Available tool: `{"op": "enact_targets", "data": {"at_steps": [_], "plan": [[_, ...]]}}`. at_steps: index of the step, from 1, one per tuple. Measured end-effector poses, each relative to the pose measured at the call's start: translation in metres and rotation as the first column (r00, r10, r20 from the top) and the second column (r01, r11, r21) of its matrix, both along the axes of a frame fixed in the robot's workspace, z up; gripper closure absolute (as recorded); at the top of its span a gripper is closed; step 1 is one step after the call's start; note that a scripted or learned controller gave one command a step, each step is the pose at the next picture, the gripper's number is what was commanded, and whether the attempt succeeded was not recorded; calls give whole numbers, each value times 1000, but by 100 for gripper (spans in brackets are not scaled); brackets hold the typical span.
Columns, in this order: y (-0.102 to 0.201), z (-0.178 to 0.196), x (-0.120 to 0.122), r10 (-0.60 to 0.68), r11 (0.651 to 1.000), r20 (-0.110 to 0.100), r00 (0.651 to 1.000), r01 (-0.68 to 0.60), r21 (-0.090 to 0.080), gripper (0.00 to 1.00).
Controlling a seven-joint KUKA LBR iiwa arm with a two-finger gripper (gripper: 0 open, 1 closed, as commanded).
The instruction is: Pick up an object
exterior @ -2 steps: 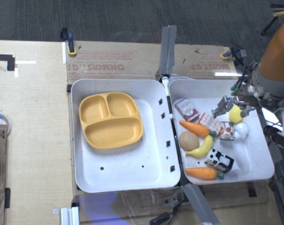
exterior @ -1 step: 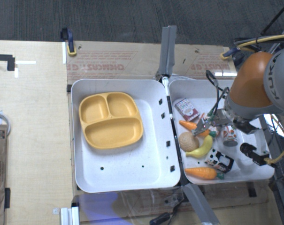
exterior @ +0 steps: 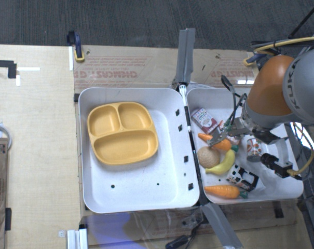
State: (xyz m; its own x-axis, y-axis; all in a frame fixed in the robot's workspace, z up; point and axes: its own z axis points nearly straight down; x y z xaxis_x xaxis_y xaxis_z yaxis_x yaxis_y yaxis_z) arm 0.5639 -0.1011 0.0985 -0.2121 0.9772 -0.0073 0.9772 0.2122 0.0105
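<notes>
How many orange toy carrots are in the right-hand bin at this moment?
2. One orange toy carrot lies along the near edge of the right white bin; the other sits mid-bin beside the yellow banana, by the gripper. The arm may hide more.

We see a matt yellow plastic plate (exterior: pixel 123 133) in a smooth white plastic bin (exterior: pixel 141 193), on a pale wood-grain worktop (exterior: pixel 32 139).

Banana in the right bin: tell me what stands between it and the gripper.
Nothing visible lies between them. The gripper is just above the banana, over the small orange carrot. The banana is crowded, though: the brown round fruit touches its left side and a black-and-white packet lies beside its lower end.
</notes>
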Motion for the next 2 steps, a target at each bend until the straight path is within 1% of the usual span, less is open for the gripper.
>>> {"op": "enact_targets", "data": {"at_steps": [1, 2], "plan": [[-2, 8, 1, -4, 1000, 1, 1000, 4, -2, 100], [31, 91, -84, -80, 997, -18, 997, 80, 5, 100]]}}
